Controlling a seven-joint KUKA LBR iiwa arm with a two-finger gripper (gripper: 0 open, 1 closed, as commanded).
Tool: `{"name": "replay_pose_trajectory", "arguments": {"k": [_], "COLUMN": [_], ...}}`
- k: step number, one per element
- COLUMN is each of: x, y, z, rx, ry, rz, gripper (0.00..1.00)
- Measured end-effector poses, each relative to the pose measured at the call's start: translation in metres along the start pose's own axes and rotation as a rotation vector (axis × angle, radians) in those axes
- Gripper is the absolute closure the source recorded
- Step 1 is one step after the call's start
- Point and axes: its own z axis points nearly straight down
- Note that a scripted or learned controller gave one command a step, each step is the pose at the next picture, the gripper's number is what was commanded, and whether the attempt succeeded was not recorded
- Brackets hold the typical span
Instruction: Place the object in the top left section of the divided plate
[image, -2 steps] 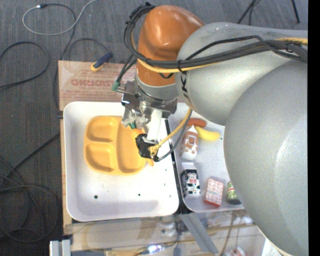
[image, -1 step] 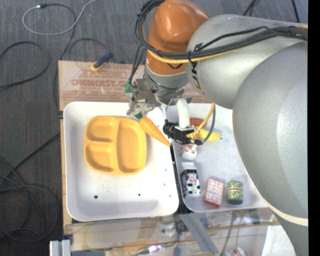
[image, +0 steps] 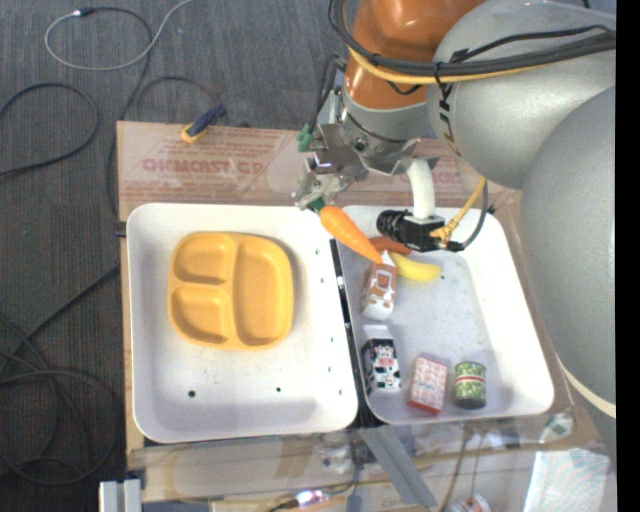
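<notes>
Gripper (image: 318, 196) above bins' far edge, carrot (image: 350, 231) at its fingertips

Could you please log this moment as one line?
pincer: above bins' rear edge | carrot: at pincer tip, grasp unclear | divided plate: left bin, top-left section unfilled

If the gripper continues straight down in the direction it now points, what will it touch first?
Most likely the carrot. The gripper hangs over the top edge of the right bin, with the carrot's upper end just beneath it. From this single slanted view the depth is unclear, so it could instead meet the bin rim beside the carrot.
</notes>
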Motion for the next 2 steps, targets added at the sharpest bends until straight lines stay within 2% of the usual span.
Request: {"name": "replay_pose_trajectory", "arguments": {"k": [1,2], "x": [0.039,0.034], "y": [-0.028,0.006], "z": [0.108,0.069], "rx": [0.003,0.0], "ry": [0.003,0.001], "rz": [-0.207,-0.08], "gripper": [1.0,1.0]}}
